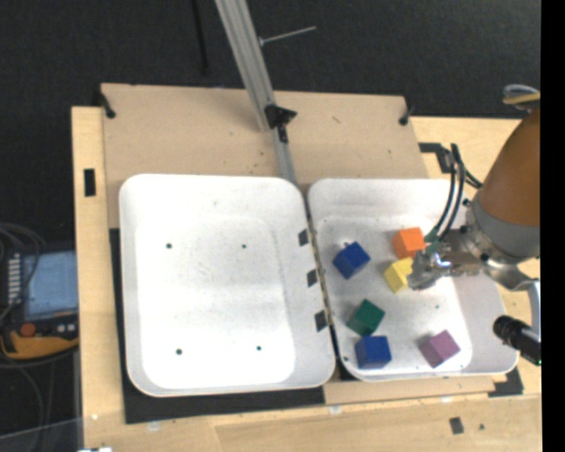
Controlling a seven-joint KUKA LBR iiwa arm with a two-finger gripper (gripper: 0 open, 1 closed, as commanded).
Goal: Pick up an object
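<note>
Nearest the camera in the right bin (471, 361) lie a blue cube (373, 350) and, to its right, a purple cube (440, 347), the two apart from each other. Just beyond the blue cube sits a green cube (365, 316), close to it but whether touching cannot be told. Farther in, a second blue cube (351, 259) stands toward the bin's left side, with a yellow cube (398, 275) to its right and an orange cube (408, 242) just beyond the yellow one, the pair very near each other. The gripper (426, 269) is low in the bin, immediately right of the yellow cube and near the orange one; its tip is small and blurred here, so whether it is spread or pressed together cannot be told, and nothing can be confirmed as held. The left bin (141, 205) is well apart from this activity. Judgement: the step in hand is the approach to a grasp, with the yellow cube the likeliest target. The next move calls for the tool to be centred over one cube only, since the orange neighbour crowds the site and may be nudged or block a clean closure. The arm (508, 210) enters from the right, its grey wrist angled down and leftward, the orange band above it and cables looping along its far side.
</note>
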